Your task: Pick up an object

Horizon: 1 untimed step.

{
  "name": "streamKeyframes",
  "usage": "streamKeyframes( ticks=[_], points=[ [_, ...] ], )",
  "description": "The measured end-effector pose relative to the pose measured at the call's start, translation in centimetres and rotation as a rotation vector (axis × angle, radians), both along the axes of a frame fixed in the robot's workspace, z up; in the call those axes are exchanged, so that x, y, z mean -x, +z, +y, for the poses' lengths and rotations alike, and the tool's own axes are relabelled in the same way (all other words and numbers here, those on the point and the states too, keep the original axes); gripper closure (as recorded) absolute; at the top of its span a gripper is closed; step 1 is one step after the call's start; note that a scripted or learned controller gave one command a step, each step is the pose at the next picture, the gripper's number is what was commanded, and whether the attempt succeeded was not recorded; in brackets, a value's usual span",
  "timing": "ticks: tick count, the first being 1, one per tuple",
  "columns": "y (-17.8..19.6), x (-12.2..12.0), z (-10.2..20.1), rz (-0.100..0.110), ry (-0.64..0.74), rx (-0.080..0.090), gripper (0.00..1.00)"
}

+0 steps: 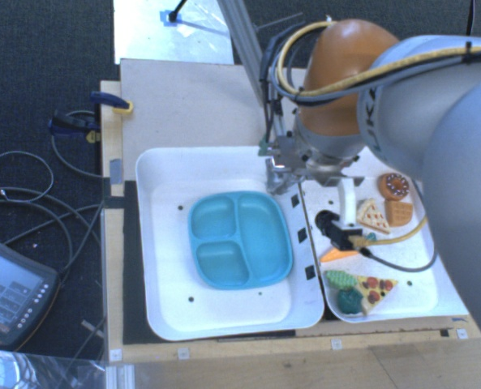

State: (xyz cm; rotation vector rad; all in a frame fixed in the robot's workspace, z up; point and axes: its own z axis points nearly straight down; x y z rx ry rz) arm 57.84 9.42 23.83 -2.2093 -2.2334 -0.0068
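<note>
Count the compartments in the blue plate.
3. The blue plate in the left bin has one at its upper left, one at its lower left, and one long one down its right side.

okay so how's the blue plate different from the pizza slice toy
The blue plate is big, plain blue, with three compartments; the pizza slice is small, wedge-shaped, with red dots. The plate lies in the left bin, the slice in the right bin. Both lie flat.
</note>
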Motion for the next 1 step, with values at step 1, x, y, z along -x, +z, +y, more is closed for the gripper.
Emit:
streamKeyframes(
  ticks=[1],
  points=[
    [-0.03,0.04,-0.37,0.002,-0.004,0.003,0.00]
  ],
)
